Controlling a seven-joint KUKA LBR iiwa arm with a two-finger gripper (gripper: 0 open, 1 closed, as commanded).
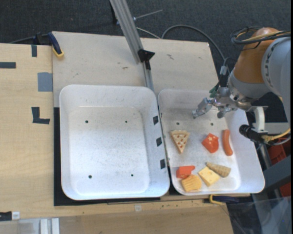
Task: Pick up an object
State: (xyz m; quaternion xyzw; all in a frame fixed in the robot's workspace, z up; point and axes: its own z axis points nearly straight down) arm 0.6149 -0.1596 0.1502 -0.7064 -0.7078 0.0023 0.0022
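The metal two-finger claw [206, 109] hung over the far end of the right shallow white bin [251, 182]; whether it was clenched or released I couldn't tell. Nearer lay a pizza-slice toy [179, 140], a red block [210, 143] and an orange sausage [227, 142]. The left white bin [68, 101] sat alongside.

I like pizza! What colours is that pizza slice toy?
The pizza slice is tan with red dots, seen in the camera view.
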